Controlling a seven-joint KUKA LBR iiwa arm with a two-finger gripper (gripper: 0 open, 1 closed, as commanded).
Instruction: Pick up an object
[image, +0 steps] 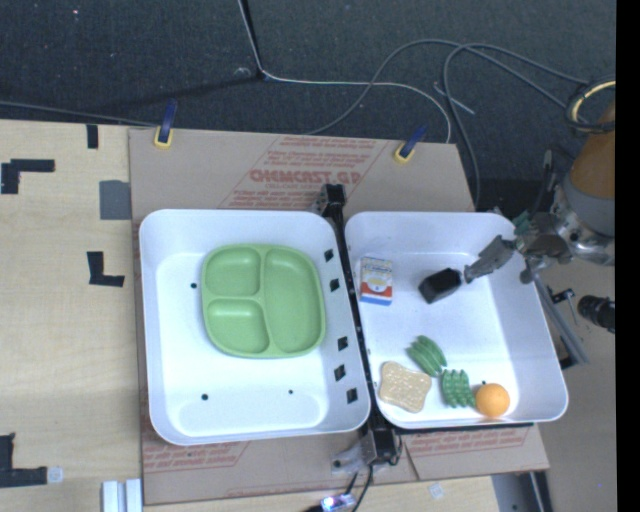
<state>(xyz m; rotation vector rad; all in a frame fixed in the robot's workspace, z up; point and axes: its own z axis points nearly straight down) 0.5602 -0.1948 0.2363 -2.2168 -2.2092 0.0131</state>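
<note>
I log two bins. Left bin (165, 330): a green plate (264, 300) with three sections. Right bin (520, 345): a carton (376, 280), black block (439, 285), cracker (404, 386), two green pieces (428, 353) (457, 387), an orange (492, 399). The gripper (487, 262) hangs over the right bin's upper right, just beside the block; finger state I cannot tell.

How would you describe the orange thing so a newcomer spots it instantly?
Take the right bin, the one without the green plate. Go to its near right corner, just right of the green toy. The orange ball is the only round, orange item there.
</note>
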